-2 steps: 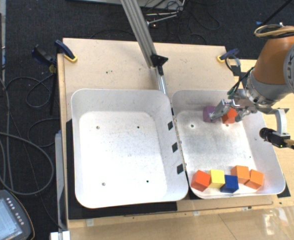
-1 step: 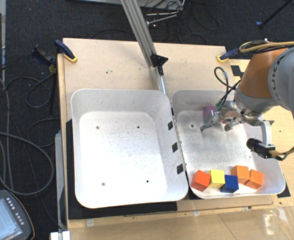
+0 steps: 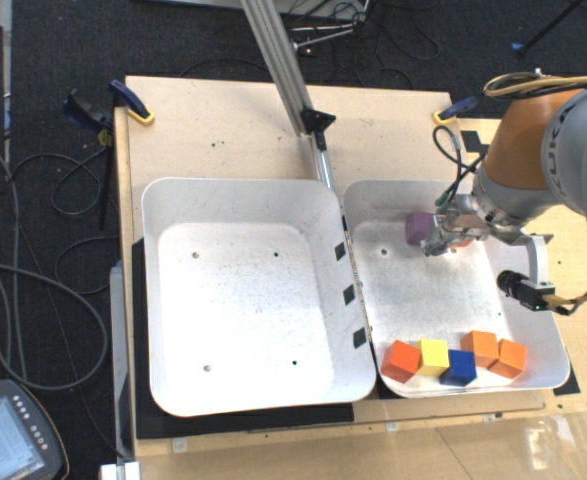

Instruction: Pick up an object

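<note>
Beneath the right bin: a pale wooden bench, wider than both trays together.

Directly left of the right bin, rims touching: a larger white bin, floor speckled.

Reaching over the right bin's far right rim: the grey arm, orange band above the wrist, bent down into the tray.

Slanting down from the top edge to the right bin's far left corner: a thin metal pole.

Low over the far half of the right bin's floor: the gripper. Spread or pressed together, cannot tell; too small and shadowed by the wrist. Nothing seen pinched in it.

Just left of the gripper, in the right bin's far part: a purple block, close against the pincer; touching or a hair apart, cannot tell.

Along the right bin's near wall, in a loose row from left to right: an orange block, a yellow block, a blue block, a second orange block, a third orange block. All well apart from the gripper.
</note>
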{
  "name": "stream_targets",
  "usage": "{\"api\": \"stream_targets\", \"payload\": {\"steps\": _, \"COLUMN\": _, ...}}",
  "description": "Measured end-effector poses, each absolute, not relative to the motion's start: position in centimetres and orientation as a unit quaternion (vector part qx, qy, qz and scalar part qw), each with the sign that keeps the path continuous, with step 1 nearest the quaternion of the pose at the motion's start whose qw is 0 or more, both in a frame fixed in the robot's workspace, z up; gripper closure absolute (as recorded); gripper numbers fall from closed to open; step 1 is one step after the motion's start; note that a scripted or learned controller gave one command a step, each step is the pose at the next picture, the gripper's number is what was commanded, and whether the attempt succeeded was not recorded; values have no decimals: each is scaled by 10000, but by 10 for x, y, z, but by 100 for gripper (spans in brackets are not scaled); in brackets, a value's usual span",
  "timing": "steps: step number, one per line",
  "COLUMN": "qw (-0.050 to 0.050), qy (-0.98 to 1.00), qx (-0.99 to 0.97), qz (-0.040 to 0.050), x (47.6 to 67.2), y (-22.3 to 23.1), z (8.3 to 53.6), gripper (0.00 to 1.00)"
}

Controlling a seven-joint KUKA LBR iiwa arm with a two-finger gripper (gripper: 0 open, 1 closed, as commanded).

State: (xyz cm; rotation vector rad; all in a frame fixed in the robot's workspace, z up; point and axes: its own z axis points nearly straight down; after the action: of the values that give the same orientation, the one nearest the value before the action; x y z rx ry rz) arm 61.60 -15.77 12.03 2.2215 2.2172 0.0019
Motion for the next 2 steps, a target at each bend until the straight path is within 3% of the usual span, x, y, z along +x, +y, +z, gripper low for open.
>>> {"api": "stream_targets", "payload": {"steps": 2, "qw": 41, "qy": 7077, "qx": 7065, "qz": 18, "x": 623, "y": -166, "z": 222, "gripper": 100}}
